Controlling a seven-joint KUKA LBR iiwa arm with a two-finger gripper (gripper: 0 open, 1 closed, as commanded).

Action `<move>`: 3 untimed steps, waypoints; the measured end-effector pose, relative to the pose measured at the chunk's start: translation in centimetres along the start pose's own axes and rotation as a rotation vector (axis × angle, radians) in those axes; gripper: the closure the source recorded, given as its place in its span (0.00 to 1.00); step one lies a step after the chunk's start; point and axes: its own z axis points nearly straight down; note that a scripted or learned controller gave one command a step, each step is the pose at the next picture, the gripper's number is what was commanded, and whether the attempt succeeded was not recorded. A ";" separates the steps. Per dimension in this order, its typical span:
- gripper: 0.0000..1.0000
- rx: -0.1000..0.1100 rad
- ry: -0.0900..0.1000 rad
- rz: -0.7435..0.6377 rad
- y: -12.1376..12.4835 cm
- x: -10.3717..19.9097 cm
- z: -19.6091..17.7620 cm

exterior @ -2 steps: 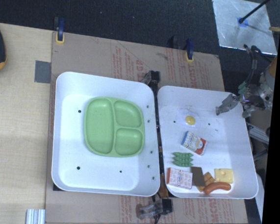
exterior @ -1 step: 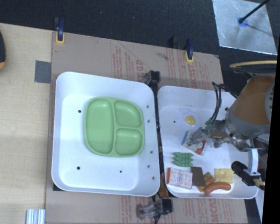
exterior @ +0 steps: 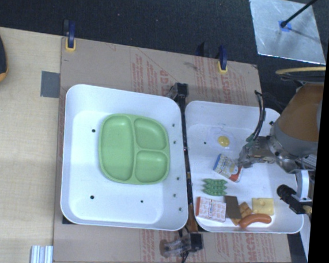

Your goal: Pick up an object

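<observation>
The grey arm [exterior: 294,135] reaches in from the right, wrist bent downward, its gripper [exterior: 246,159] lowered and pointing leftward.

Wooden bench [exterior: 17,160] under cardboard sheet [exterior: 159,69]; dark floor [exterior: 153,11] beyond.

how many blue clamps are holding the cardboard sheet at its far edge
2. One blue clamp grips the far left corner of the cardboard sheet; the other sits further right, above the right bin.

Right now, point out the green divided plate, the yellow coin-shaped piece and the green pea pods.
green divided plate [exterior: 134,149], camera view, centre ridge.
yellow coin-shaped piece [exterior: 223,142], camera view, its middle.
green pea pods [exterior: 214,186], camera view, middle.
</observation>
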 end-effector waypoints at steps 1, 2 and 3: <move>0.00 0.001 -0.001 -0.001 0.0 0.0 0.0; 0.00 0.000 0.002 -0.004 0.8 3.0 3.0; 0.00 -0.008 -0.001 -0.002 5.2 0.8 2.8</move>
